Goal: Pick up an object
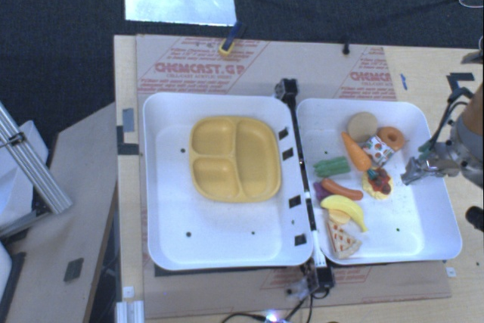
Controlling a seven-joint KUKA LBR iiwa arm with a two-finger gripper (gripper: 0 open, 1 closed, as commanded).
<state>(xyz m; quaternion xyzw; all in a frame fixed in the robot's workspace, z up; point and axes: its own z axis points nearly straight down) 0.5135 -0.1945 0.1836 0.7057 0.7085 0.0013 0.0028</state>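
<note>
Camera view from above takes in both white bins on the table: the left bin carries a yellow divided plate, and the right bin holds the toy food any pick would come from. That food sits clustered toward the bin's left and middle: a tan round piece, a doughnut, a carrot, a green piece, a sausage, a banana, a pizza slice, and a small dark-topped pastry. From where I stand the end effector hangs over the right side of that bin, just beside the pastry, and nothing is held in it; whether it is parted or closed I cannot tell at this size. The arm comes in from the right edge, its wrist bent so the tool points left and down toward the pile. To do this well I would aim at a piece with free space on two sides, such as the pastry or the doughnut, drop squarely over its middle, and avoid the crowded spot where carrot, wrapper and pastry touch, since a glancing contact there would likely just shove things aside.
</note>
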